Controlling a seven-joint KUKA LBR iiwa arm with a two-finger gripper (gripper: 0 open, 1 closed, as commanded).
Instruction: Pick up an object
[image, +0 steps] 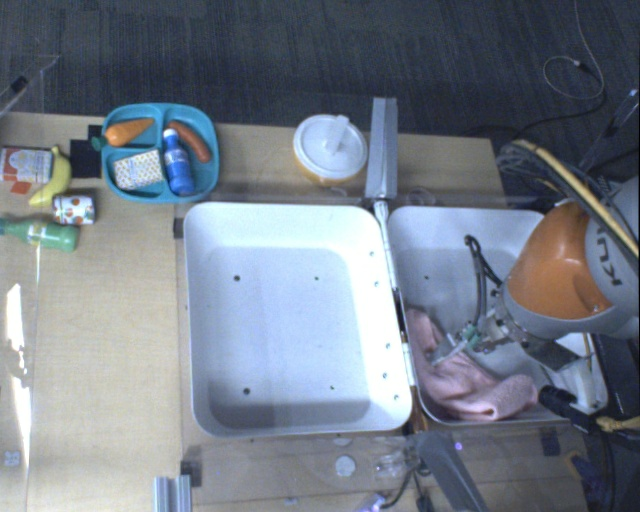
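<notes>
1. Arm (560, 270) reaches in from the right, low over the right bin (440, 235).
2. Gripper (466, 340) sits at the upper edge of a pink cloth (462, 385) — can't tell whether it's spread or pinching anything.
3. Cloth lies crumpled in the right bin's near-left corner, against the wall beside the left bin (290, 320).
4. Off to the far left on the bench — a blue divided tray (205, 150) with toy food; a white lidded cup (330, 148) behind the bins.

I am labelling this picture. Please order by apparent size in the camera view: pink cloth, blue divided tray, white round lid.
1. blue divided tray
2. pink cloth, nearly alike; arm covers part, so unsure
3. white round lid
</notes>
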